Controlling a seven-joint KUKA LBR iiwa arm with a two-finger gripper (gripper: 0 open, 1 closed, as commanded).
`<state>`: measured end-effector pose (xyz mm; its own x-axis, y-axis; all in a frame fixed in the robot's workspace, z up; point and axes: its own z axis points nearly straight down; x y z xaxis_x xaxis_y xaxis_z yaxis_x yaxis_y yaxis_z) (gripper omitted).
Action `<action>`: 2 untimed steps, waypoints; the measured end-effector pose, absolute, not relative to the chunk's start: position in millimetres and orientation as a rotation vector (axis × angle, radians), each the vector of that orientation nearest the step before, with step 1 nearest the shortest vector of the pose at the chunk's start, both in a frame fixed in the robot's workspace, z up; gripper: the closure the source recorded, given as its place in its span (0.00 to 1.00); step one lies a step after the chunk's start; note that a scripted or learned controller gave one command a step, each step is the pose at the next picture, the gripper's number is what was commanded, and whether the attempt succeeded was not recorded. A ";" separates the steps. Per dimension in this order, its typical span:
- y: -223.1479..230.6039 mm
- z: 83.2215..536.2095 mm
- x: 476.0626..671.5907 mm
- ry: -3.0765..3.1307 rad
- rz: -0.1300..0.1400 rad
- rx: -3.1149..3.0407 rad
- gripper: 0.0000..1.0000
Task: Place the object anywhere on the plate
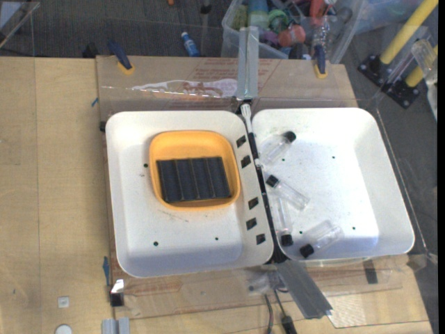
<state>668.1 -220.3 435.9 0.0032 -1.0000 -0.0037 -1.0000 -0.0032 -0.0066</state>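
You're looking down on two shallow white bins side by side on the pale wood-grain worktop (49, 186). Both are smooth moulded trays with rounded corners. In the left bin (132, 235) sits the orange plate (161, 148), a glossy rounded square with a raised lip, set towards the bin's far half. Lying flat on it is the black object (193, 179), a matte rectangular slab ribbed into parallel bars. It covers most of the plate's floor and reaches right to the near rim. So your task piece is on the plate, inside the left bin.

As for the tool, you cannot tell whether it is open or closed.

Over in the right bin (361, 186), the white floor is lightly speckled. Several clear plastic tubes with black caps lie scattered along its left side: one (281, 145) near the far corner, one (288, 195) around the middle, and one (318, 236) at the near edge, all on their sides at different angles. Where the two bins meet, a row of small black tabs (249, 183) runs down the seam.

Beyond the bins, a sheet of crinkled transparent film (181, 85) lies over the worktop, and blue clamps (123, 61) grip the back edge. Behind that, you've got a clear plastic tub (292, 12) heaped with bright, mixed-colour toys, and a yellow pole (414, 19) slants across the top right corner.
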 end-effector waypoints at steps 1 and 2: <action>-211.9 435.5 668.0 1.730 -0.003 -2.614 1.00; -211.1 435.5 668.2 1.321 -0.004 -2.845 1.00</action>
